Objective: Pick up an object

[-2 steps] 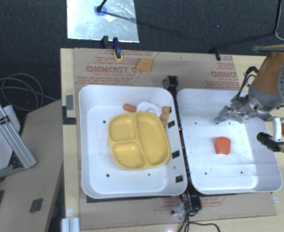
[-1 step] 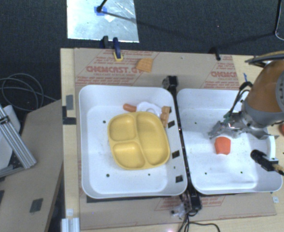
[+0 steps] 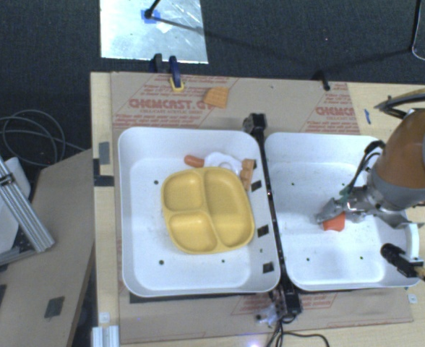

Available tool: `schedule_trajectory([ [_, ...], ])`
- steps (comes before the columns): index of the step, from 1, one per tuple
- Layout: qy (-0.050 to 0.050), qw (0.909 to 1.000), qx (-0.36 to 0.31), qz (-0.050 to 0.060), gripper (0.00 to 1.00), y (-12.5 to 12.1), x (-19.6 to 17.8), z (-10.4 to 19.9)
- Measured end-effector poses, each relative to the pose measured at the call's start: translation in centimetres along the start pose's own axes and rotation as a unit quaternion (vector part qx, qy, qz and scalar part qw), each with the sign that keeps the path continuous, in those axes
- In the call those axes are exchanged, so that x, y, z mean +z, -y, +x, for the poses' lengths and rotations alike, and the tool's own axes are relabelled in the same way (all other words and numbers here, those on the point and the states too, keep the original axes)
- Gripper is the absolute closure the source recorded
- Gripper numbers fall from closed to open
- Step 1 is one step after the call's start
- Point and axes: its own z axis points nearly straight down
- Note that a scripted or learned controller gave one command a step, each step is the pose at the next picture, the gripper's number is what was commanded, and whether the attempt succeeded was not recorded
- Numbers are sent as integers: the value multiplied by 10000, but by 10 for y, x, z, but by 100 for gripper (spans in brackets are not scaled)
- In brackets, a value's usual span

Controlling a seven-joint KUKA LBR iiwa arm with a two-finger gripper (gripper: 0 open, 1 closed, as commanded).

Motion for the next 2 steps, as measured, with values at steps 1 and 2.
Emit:
schedule_trajectory([
  [1, 9, 10000, -6, -35, 100, -3, -11, 0],
  [2, -12, 9999, -77, -69, 100, -12, -106, 105],
])
